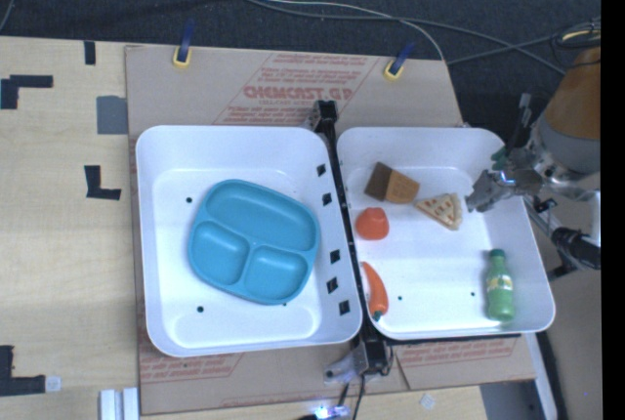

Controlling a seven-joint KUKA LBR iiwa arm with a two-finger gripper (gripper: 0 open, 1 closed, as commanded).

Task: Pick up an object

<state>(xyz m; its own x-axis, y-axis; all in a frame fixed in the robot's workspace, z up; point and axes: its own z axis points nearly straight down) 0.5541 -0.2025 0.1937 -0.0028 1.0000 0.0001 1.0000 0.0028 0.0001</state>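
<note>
Gripper (pixel 485 193): poised above right white bin (pixel 430 140), finger state cannot be told. Nearest item: tan wedge-shaped toy pizza slice (pixel 440 209), just beside gripper, not lifted. Pickup judged not begun.

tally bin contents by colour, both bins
Blue: 1, divided plate
Orange: 2, round piece, carrot
Brown: 1, block
Tan: 1, wedge
Green: 1, bottle
Total: 6

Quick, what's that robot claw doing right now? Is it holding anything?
Gripper: over the right bin's right side, next to the pizza slice; nothing seen between its fingers, and open or closed cannot be told.
</note>
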